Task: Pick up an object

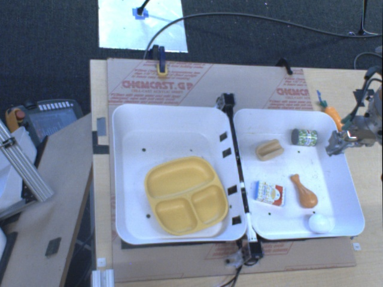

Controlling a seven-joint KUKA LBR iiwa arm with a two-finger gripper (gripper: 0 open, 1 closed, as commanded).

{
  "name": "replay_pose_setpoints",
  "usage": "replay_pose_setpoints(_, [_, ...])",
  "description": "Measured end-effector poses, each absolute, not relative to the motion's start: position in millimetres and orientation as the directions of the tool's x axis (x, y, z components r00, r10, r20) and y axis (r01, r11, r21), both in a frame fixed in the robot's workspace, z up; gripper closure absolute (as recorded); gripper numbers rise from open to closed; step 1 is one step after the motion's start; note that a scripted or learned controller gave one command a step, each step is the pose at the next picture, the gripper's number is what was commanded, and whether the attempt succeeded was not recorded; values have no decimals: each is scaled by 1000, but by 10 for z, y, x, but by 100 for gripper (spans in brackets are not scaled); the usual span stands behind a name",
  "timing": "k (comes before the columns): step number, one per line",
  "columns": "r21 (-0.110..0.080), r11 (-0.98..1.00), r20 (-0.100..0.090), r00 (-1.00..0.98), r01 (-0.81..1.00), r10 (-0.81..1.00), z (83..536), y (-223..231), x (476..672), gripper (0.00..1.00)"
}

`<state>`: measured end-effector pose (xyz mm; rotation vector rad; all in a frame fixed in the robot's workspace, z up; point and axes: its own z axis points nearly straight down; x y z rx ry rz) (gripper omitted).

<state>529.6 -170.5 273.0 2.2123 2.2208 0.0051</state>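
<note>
The right bin (344, 178) holds a tan bread-roll toy (268, 149), a small green-labelled can (305, 137), a blue-and-red carton (268, 193), an orange drumstick toy (304, 191) and a white ball (319, 223). My gripper (339, 142) hangs at the bin's right rim, to the right of the can and apart from it. Nothing shows between its fingers. The arm enters from the right edge.
The left bin (128, 160) bears a yellow three-compartment tray (184, 194). An orange object (331, 113) lies on the bench beyond the right bin's far corner. A black clip divider (234, 160) runs between the bins. Cables cross the dark floor behind.
</note>
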Motion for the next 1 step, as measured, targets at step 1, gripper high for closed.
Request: replay_pose_setpoints(1, [2, 7, 0, -7, 1000, 1000, 2579, -1155, 5292, 100])
